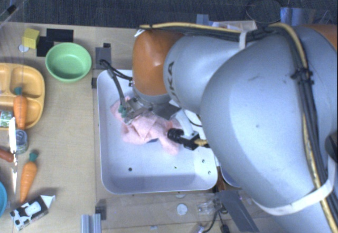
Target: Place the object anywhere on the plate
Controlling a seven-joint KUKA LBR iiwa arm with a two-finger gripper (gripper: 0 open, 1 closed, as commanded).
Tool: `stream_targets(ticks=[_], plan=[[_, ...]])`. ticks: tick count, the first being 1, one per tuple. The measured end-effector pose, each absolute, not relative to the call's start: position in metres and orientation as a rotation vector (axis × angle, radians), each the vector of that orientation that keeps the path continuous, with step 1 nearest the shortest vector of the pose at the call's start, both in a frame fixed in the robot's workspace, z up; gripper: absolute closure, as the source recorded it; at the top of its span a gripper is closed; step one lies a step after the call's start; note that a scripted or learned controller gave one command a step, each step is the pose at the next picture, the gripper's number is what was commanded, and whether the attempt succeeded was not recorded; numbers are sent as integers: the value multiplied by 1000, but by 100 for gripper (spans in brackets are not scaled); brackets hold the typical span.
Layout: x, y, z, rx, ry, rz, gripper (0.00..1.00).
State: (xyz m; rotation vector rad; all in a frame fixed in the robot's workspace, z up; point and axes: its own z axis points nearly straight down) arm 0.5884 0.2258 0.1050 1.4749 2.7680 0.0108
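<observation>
We take the pink cloth (141, 130) to be the task's thing. It lies crumpled on the floor of the white bin (150, 174), in the half of the bin farther from the camera and towards the bin's left wall. It is bunched up, not spread flat, so its raised folds give the tool something to bite on.

The tool (127, 109) is down inside the bin at the cloth's upper left edge, and it looks to be touching or pressing into the fabric. The grey arm (253, 121) leans in over the bin's right side and hides that side of the bin. We judge this low, steep reach to be a grasp from above. We cannot tell how far open the tool is, or whether it has any cloth in its grip, because its tip merges with the folds.

No plate shows inside the bin. Out on the desk (68, 147), beyond the bin's left wall, sits a yellow divided dish (30, 81) with a carrot (19, 111) lying on it, and a green bowl (67, 61) stands just off the bin's far left corner. If that dish is the plate, the cloth lies well apart from it and the placing is not yet done.
</observation>
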Motion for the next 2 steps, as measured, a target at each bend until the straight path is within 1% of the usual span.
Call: stream_targets(ticks=[1, 2], plan=[[592, 109, 187, 828, 3018, 9, 100], [591, 163, 143, 480, 3099, 6, 100]])
